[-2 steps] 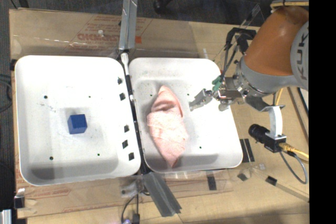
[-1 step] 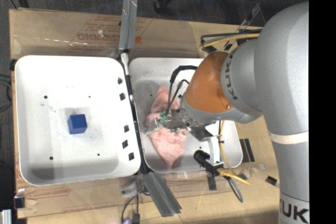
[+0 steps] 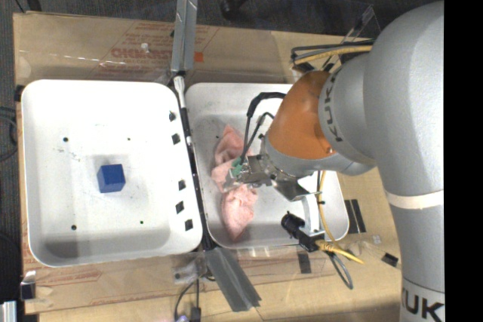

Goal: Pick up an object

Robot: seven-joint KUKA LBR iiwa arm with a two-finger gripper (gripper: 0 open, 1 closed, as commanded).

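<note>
- While my gripper [image 3: 243, 168] is hanging over the right bin [image 3: 198, 98], it is touching the pink cloth [image 3: 232, 196] there; I cannot tell its grip.
- 1 blue cube [image 3: 111, 177] is sitting in the left bin [image 3: 34, 96], well apart from that cloth.

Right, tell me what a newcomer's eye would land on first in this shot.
The big grey arm with its orange band dominates the right side, bent down over the right bin. Its gripper sits right at a crumpled pink cloth lying in that bin. Over in the left bin, a small blue cube stands alone against the white floor.
</note>
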